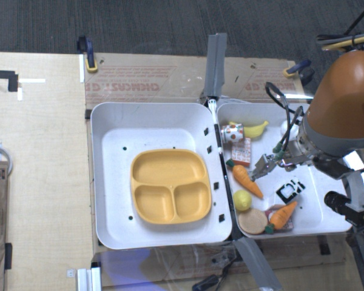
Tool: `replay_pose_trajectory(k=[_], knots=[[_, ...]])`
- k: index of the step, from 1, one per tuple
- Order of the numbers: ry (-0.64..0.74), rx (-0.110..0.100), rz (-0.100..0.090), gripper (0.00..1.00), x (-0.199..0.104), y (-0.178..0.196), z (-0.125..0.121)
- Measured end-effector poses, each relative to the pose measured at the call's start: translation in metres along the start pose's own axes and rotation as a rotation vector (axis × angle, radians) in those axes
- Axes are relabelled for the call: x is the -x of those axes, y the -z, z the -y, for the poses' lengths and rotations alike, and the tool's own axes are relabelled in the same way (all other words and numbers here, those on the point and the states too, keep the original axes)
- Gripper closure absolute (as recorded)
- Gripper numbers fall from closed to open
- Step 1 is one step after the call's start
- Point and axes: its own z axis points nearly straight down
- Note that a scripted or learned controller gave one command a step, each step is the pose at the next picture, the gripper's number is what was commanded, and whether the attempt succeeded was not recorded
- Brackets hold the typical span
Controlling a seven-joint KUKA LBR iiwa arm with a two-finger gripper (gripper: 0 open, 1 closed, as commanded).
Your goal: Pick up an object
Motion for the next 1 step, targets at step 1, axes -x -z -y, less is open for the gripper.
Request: replay_pose_trajectory(k=[1], knots=[[0.005,-0.004,-0.002,0.0,0.0,-0.0574,-0.0018]])
